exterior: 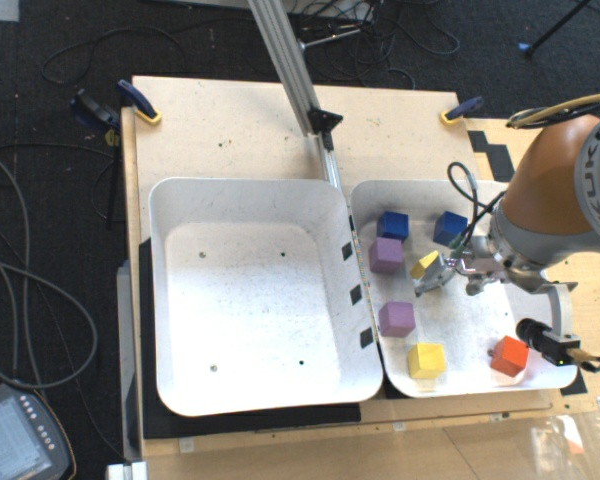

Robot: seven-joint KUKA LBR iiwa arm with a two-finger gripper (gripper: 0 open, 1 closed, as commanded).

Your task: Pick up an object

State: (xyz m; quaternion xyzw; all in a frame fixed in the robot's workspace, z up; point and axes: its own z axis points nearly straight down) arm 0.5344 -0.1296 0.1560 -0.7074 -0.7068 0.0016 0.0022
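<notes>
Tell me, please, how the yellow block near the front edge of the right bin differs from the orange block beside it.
The yellow block is yellow, the orange block orange-red. The yellow block sits nearer the bins' divide; the orange block lies by the right rim, near the arm's black attachment. Both are similar-sized cubes resting on the bin floor.

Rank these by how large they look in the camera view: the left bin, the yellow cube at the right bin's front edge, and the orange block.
1. left bin, by far the largest.
2. and 3. yellow cube and orange block: they look about alike, so I won't rank them.
</notes>
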